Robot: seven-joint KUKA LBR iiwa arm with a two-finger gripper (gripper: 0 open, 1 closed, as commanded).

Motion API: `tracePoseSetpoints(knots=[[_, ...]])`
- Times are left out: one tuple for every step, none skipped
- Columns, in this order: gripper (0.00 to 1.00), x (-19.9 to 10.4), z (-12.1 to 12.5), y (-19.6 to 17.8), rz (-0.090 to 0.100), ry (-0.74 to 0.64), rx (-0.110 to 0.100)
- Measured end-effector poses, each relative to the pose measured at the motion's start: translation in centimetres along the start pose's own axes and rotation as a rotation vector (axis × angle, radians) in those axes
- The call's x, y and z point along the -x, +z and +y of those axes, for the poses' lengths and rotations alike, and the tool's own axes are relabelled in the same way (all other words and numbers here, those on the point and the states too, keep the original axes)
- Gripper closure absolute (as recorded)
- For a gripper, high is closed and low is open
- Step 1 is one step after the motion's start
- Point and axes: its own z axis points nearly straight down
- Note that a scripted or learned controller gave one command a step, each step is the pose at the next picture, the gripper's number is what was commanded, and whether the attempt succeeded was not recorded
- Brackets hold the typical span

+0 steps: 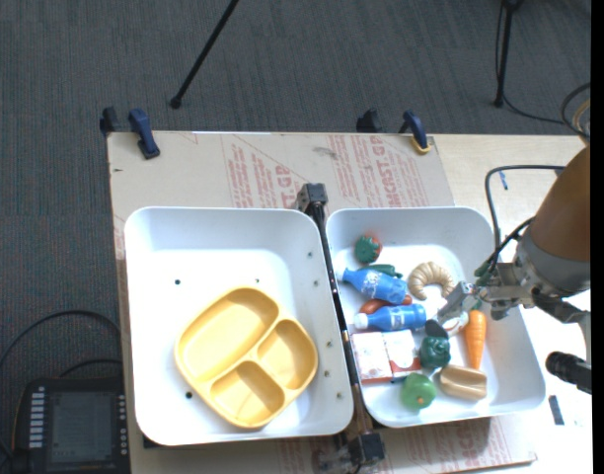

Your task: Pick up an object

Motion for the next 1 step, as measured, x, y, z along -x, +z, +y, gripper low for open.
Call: tracePoseSetpoints(knots=[[0.00,-3.91,1.85,10.40,0.002,0.000,0.000]])
